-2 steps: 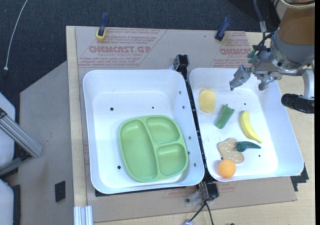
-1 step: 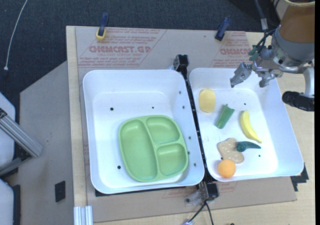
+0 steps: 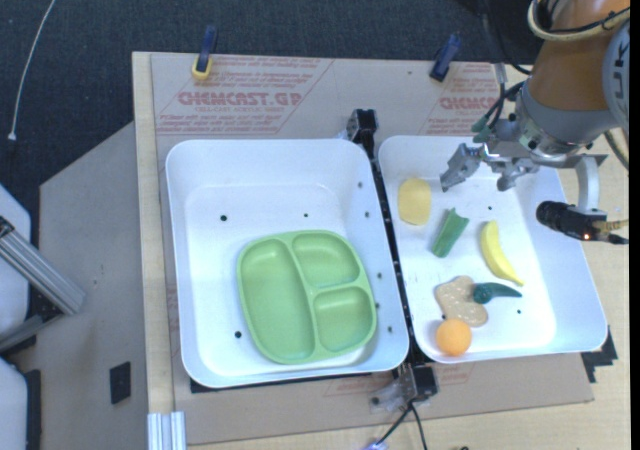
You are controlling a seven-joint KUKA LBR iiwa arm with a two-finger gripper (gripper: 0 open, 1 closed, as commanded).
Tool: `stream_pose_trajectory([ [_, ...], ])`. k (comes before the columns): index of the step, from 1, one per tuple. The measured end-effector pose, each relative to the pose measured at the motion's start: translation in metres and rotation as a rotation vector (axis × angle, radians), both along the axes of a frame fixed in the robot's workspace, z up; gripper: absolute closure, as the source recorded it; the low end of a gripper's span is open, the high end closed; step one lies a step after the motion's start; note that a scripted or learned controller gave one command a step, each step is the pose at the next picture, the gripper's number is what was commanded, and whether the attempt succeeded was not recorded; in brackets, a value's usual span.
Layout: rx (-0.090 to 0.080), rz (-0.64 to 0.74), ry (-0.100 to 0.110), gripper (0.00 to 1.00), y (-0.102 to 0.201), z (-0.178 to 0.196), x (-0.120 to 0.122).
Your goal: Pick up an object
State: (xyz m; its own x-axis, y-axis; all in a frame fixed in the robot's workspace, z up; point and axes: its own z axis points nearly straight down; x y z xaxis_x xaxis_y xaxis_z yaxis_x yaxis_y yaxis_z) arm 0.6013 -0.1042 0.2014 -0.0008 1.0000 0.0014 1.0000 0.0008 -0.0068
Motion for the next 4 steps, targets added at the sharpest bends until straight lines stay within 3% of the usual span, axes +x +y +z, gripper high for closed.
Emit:
stream_pose_trajectory([
  [2, 0.000, -0.001, 0.001, 0.00, 0.004, -0.109, -0.001],
  [3, -0.001, -0.002, -0.007, 1.00, 0.004, -0.094, 0.001],
  [4, -0.003, 0.001, -0.014, 1.00, 0.007, -0.033, 0.010],
])
